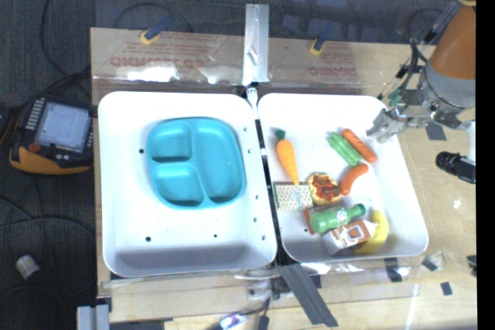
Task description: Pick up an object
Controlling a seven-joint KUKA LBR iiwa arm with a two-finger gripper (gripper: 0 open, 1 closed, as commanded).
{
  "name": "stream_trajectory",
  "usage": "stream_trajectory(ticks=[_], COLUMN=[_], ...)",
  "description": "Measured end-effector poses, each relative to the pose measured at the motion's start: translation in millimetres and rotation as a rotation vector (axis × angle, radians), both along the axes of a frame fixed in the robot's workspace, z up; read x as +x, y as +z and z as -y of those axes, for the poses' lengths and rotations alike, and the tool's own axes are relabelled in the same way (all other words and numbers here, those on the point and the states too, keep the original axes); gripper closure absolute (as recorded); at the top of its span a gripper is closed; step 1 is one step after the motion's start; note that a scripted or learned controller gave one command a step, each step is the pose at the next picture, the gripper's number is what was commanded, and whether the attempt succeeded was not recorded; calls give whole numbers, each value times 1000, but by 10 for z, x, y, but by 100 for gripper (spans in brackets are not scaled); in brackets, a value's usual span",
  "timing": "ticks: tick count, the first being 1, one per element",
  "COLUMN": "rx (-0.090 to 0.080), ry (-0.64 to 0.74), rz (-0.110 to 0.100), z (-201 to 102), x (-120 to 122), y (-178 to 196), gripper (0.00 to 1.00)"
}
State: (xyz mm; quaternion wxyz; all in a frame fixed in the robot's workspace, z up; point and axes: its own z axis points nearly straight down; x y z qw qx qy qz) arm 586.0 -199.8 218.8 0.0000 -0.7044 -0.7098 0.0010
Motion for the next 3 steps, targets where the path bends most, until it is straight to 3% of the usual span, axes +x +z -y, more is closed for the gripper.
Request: stream_trajectory(ticks=[1,2,3], rx=[0,-4,-5], ry=[0,-11,68], rz=[0,-2,-1], z=[0,91,-125], x=[0,392,642], y=[-1,-646,-297], gripper=[0,0,0])
